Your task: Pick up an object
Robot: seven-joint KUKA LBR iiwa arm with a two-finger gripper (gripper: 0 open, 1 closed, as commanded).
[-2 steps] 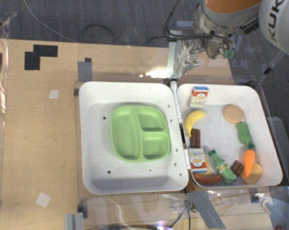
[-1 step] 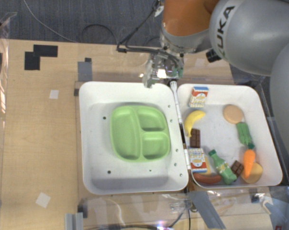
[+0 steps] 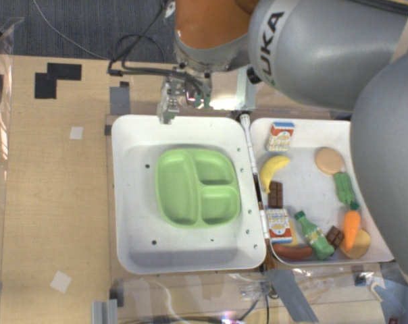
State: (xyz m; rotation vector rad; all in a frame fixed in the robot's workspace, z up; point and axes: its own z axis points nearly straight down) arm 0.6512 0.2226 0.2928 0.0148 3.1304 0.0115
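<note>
My gripper [image 3: 184, 98] hangs over the back rim of the left bin [image 3: 126, 201], under the arm's orange band. A green divided plate [image 3: 196, 187] lies in the middle of that bin, in front of the gripper. The right bin [image 3: 305, 181] holds several toy foods: a small carton [image 3: 280, 137], a banana [image 3: 275, 169], a chocolate bar [image 3: 275, 194], a second carton [image 3: 278, 224], a green bottle [image 3: 313, 235], a sausage [image 3: 293, 252], a round tan biscuit [image 3: 329, 159], a green pickle [image 3: 344, 189] and a carrot [image 3: 351, 227]. I see nothing held in the gripper.
The grey arm covers the right side and the right bin's far corner. A black cable [image 3: 133, 59] loops over the wooden bench behind the left bin. Black markers [image 3: 55, 79] sit at the bench's back left. The bins' shared rim [image 3: 253, 181] runs between plate and banana.
</note>
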